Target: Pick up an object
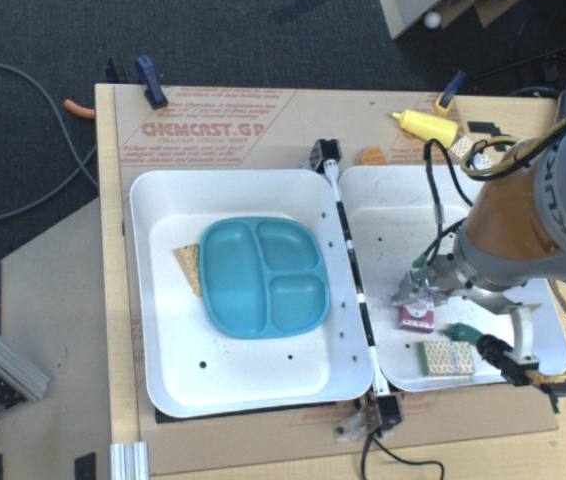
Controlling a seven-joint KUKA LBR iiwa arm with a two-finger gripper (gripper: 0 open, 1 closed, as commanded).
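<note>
End effector (416, 290) at packet (416, 316) (right bin (388, 213))

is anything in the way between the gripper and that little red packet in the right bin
Nothing visible does. The gripper hangs right at the top edge of the red packet in the right bin. The speckled pad lies off to the side, nearer the bin's front rim, not between them.

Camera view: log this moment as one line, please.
gripper: low in right bin, at red packet | grasp: cannot tell | nearby: patterned block, green item | left bin: teal divided plate
</note>
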